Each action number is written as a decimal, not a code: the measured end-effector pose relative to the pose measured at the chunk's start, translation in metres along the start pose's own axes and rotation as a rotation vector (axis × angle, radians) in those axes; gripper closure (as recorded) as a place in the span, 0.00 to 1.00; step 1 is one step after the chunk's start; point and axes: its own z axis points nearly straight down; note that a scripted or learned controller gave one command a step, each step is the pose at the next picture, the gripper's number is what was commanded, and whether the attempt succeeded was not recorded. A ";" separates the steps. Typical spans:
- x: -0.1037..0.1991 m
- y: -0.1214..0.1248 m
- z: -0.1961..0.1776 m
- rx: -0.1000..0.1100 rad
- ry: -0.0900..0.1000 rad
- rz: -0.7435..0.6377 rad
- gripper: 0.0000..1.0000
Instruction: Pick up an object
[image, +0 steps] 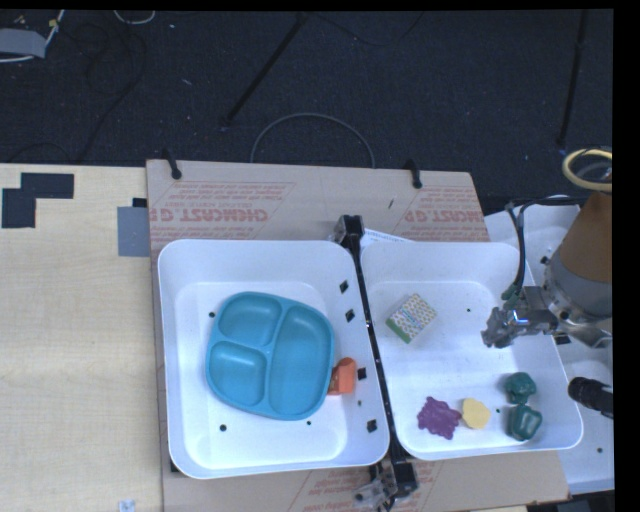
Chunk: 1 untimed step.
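Claw (503, 328) hangs at the right bin's (440, 262) right wall, grip state unreadable, holding nothing visible. Green toys (521, 407) lie near; descending here, it could hit the wall.

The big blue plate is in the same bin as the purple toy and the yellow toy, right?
Not quite. The camera view shows the blue plate in the left bin, beside a small orange thing. The purple toy and the yellow toy lie in the right bin.
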 end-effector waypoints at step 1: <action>-0.001 0.000 -0.003 0.006 0.002 0.001 1.00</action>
